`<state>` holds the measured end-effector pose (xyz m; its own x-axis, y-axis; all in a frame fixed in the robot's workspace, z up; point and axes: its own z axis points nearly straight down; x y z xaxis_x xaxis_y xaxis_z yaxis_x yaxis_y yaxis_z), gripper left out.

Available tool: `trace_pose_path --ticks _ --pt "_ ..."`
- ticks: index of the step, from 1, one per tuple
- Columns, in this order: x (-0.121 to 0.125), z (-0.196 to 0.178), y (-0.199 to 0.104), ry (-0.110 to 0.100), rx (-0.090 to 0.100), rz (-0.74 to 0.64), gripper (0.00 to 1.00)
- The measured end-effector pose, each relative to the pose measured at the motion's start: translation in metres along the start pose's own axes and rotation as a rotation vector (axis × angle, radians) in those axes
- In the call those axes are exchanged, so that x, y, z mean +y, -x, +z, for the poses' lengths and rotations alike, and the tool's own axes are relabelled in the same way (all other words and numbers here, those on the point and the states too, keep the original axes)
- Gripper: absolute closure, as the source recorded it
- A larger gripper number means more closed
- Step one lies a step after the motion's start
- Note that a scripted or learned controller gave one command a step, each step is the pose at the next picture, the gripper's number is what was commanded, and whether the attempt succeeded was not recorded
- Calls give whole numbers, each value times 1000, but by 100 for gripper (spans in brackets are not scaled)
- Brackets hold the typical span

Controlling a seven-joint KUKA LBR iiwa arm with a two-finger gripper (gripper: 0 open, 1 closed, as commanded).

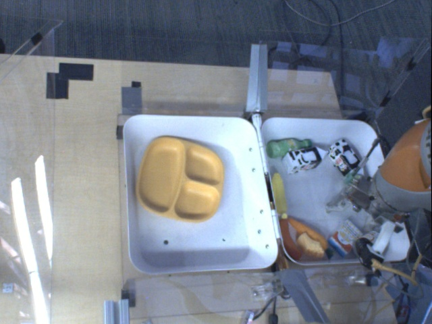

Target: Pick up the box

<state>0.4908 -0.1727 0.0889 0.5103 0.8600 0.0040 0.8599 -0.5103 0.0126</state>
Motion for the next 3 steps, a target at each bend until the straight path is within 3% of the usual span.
trace_pose_path --ticks 1,2,3 --pt "10 0 17 -5 3 85 0" --pt "11 1 19 -4 2 300 0" --pt "47 2 -2 -8 0 308 0"
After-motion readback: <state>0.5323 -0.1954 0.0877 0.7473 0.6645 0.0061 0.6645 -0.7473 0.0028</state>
